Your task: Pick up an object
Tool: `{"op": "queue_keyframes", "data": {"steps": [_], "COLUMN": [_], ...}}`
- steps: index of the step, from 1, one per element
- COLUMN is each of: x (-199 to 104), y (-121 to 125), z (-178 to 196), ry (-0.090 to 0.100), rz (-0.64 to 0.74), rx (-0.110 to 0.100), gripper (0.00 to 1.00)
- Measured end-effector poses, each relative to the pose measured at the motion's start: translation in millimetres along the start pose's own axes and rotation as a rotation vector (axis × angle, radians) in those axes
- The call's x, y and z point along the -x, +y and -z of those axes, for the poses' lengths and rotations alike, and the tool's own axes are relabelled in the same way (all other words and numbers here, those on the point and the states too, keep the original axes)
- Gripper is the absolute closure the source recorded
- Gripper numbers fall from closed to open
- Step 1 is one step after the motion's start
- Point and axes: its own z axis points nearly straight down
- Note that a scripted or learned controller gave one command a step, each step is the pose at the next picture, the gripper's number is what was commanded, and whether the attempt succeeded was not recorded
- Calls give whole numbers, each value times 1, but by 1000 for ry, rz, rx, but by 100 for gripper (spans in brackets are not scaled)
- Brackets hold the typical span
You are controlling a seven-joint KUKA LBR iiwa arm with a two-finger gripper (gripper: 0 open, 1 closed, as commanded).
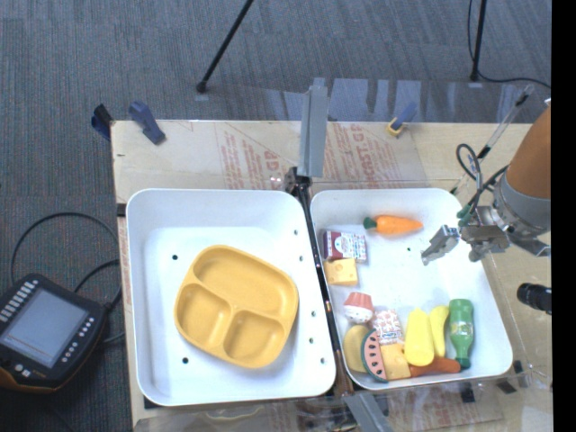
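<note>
Two shallow white bins are being carried side by side on a desk [252,151], viewed from above at a slant. The left bin [148,241] is holding a yellow divided plate [236,306]. The right bin [450,201] is holding small toy foods: a carrot [393,226] is lying at the far side, a dark red carton [346,245] and a yellow block [341,272] are sitting near the left wall, and a green bottle [460,328], yellow pieces [425,335] and a watermelon slice [394,362] are crowded along the near edge. The hand [454,244] is being held over the right bin's far right part, apart from the carrot, fingers spread, with nothing seen between them. A tablet [40,327] is lying on the floor at the left.
</note>
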Motion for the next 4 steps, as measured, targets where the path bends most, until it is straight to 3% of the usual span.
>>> {"op": "queue_keyframes", "data": {"steps": [1, 2, 3, 4], "x": [14, 0, 1, -77], "y": [-75, -47, -46, -9], "z": [-74, -108, -97, 30], "ry": [2, 1, 2, -1], "rz": [-10, -56, -62, -115], "rx": [-7, -2, 0, 13], "gripper": [0, 0, 100, 100]}}
